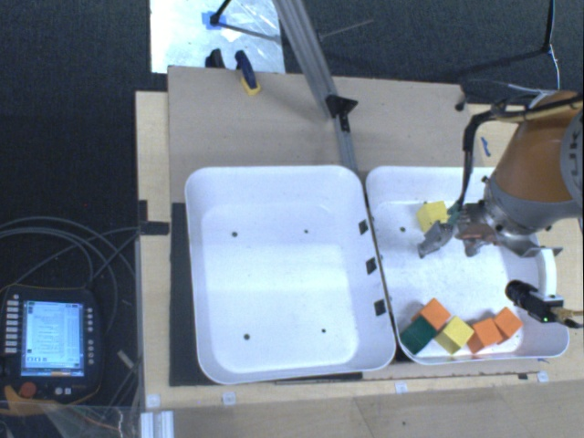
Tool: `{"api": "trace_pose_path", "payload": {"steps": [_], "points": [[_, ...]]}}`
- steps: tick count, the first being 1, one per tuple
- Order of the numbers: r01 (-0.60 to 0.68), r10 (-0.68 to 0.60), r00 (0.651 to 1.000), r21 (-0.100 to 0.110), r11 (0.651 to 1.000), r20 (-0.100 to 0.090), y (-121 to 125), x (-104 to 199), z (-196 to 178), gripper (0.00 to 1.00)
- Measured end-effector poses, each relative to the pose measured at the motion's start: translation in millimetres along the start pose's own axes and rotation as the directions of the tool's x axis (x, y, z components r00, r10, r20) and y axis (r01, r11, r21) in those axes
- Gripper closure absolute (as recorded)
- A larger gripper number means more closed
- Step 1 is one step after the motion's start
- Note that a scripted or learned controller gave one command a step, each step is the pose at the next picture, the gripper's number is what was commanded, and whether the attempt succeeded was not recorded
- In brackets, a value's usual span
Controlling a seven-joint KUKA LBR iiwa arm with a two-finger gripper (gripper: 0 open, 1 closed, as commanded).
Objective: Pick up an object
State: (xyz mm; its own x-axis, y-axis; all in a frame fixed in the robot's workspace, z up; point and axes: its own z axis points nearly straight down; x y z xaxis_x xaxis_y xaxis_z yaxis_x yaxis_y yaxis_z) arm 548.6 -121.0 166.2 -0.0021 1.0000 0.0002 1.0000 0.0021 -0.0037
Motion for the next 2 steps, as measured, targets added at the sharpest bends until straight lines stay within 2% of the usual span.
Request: {"api": "trace_pose_path", "payload": {"steps": [1,2], "points": [[0.0,0.0,1.0,0.0,1.0,-0.001,-7.3,7.8,50.7,0.0],[0.0,0.0,1.0,-0.004,1.0,0.0,-6.8,7.8,60.5,0.0]]}}
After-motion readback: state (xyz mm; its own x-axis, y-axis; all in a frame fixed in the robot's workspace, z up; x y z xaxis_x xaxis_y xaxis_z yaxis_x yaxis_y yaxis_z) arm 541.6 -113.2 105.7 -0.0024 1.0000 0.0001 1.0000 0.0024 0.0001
